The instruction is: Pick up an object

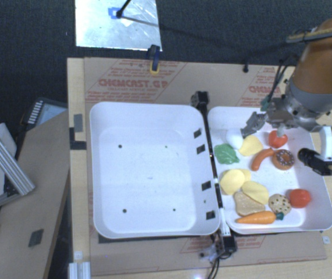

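The gripper (263,120) hangs over the right bin (322,214) beside a small red tomato (278,139), its grip state I cannot tell.

**Colours across the two bins**

Both bins are plain white: the left bin (148,173) shows a few dark specks on its floor, and the right bin (320,211) carries the toy food. Within it, a green leafy piece (226,153) lies at nine o'clock, a red tomato (300,197) at four o'clock, and an orange carrot (256,217) at six o'clock. A brown doughnut (282,158) bears speckled sprinkles, and a tan cookie (279,203) has dark chips. Yellow pieces (250,145) sit near the middle. The tabletop (131,80) is tan with red lettering. The arm (322,63) is orange above grey.
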